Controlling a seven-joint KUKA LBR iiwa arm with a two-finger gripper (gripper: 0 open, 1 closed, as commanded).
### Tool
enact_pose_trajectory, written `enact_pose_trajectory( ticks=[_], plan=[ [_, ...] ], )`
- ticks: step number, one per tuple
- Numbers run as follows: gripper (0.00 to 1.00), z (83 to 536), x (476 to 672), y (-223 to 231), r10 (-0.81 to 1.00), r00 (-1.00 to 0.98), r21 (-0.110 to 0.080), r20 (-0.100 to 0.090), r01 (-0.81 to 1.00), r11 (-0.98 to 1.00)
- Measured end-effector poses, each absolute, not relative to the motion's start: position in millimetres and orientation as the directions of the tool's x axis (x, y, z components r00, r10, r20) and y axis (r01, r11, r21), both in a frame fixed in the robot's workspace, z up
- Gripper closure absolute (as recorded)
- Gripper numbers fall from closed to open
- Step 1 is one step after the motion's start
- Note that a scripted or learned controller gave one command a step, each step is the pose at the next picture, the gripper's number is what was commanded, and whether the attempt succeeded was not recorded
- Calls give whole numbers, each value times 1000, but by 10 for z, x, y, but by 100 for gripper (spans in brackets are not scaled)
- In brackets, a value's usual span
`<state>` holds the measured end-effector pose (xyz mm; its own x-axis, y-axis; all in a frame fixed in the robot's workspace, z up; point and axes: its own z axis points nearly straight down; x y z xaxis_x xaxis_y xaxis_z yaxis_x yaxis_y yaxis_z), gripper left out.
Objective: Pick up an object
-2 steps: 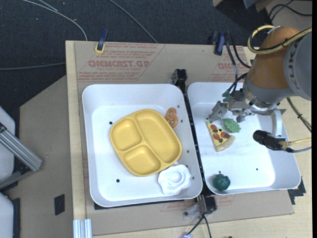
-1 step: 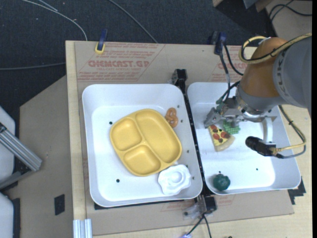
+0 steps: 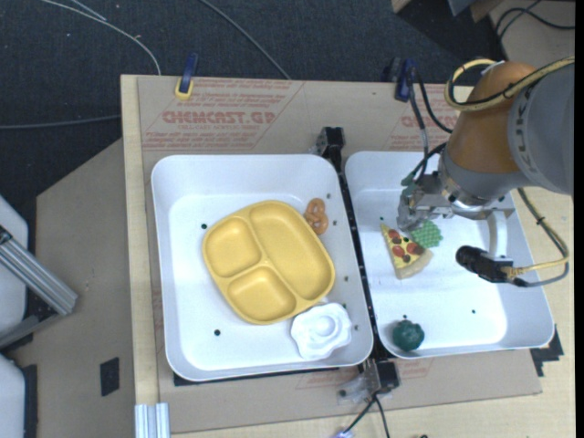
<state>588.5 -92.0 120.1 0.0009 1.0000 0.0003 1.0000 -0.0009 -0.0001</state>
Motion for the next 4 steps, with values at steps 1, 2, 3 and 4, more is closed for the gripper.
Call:
enact_pose_trajectory(
  ticks=[1, 2, 3, 4],
  plan=[
    [100, 1656, 5965, -938, 1000, -1, 6, -2, 1000, 1],
    [100, 2193, 5978, -940, 1000, -1, 7, -2, 1000, 1],
    [100, 2100, 5899, -415, 1000, -4, -3, 2, 1000, 4],
    [100, 2179, 5899, 85, 1000, -5, 1, 1, 1000, 5]
  ],
)
